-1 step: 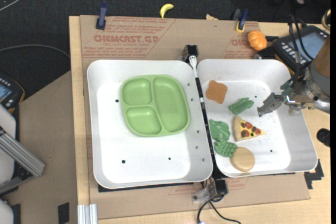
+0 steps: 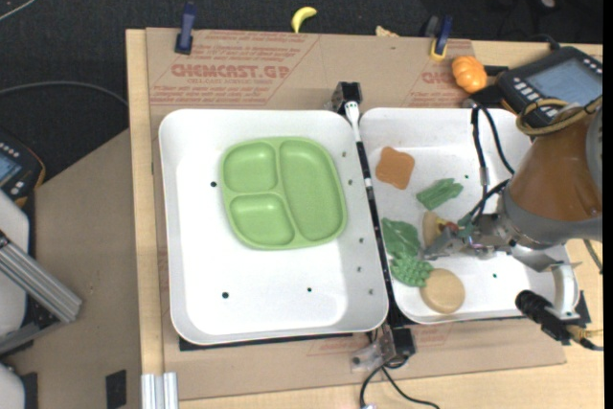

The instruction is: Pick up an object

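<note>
- Gripper (image 2: 442, 242): low in the right bin (image 2: 421, 124), among the small objects; whether its jaws are spread or pressed together cannot be told.
- Candidate objects: green leafy pieces (image 2: 404, 252) just beside the tip, a round tan disc (image 2: 443, 290) below, an orange block (image 2: 395, 167) farther up.
- Left bin (image 2: 192, 292): bears a green divided tray (image 2: 283, 193).
- Technique, as a judgement: centre over one isolated item, since the crowded pieces risk a glancing, failed pinch.
</note>
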